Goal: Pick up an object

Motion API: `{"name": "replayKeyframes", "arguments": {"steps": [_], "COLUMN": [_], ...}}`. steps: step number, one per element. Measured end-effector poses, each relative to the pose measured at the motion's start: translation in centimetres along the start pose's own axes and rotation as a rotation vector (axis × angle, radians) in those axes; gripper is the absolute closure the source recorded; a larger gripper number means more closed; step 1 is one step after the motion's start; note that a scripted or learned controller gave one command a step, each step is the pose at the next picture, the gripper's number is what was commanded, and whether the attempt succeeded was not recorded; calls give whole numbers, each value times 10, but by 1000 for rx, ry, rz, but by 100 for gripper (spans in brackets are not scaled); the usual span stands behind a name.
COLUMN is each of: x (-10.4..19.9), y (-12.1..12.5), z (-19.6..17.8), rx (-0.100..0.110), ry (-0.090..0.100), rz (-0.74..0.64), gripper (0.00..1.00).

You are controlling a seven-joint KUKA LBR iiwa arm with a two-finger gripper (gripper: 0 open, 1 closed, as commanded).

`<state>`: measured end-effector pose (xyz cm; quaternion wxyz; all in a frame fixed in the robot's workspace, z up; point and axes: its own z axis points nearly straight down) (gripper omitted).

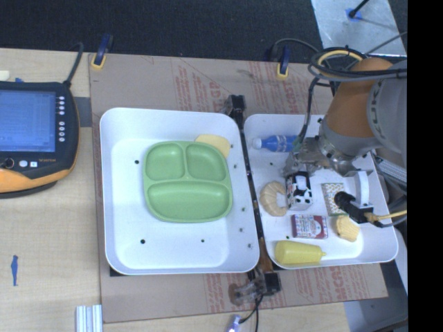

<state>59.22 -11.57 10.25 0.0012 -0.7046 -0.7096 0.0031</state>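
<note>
Yellow cylinder (297,252) lies nearest, along the front wall of the right bin (346,263), with a red packet (309,225) just behind it. The gripper (299,174) hangs over the middle of that bin, and right below it sits a black-and-white toy (300,191), spotted like a cow, which looks to be the thing aimed at. A beige bun-like lump (275,198) lies just beside the toy on its left, a patterned card (332,191) is near on its right, and a small water bottle (275,143) lies further back. To do the pick well, I judge the gripper should come straight down centred on the toy, close across its narrow sides and lift slowly, keeping off the bun so it is neither pinched nor pushed. Whether the gripper is open or closed I cannot tell, since the wrist and its fittings cover it from above; nor can I tell if it touches the toy yet. A yellow chunk (347,228) sits partly under robot hardware. In the left bin (114,206) a green divided plate (187,182) overlaps a pale yellow thing (214,144) I cannot identify
</note>
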Motion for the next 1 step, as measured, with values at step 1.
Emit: {"name": "replayKeyframes", "arguments": {"steps": [1], "x": [73], "y": [-12], "z": [-115], "rx": [-5], "ry": [4], "rz": [2], "gripper": [100]}}
